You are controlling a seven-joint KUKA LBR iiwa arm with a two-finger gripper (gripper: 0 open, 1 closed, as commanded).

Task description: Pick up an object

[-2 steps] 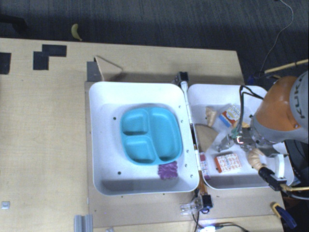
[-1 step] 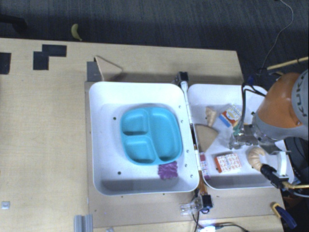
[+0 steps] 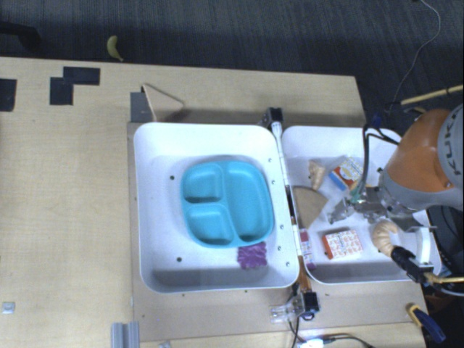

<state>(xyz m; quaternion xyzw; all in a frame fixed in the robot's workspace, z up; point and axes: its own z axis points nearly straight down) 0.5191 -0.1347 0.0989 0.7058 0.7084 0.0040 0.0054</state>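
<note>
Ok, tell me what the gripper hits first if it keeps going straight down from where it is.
The gripper points down into the right bin. Straight below looks like bare bin floor, between the red-and-white packet and the small blue-and-red packet. Depth is unclear from this slant.

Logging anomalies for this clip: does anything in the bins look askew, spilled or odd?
Nothing looks spilled or damaged. The blue divided tray lies tilted in the left bin, with a purple object at its lower edge. The right bin holds loosely scattered small items, including a red-and-white packet, under the gripper.
</note>
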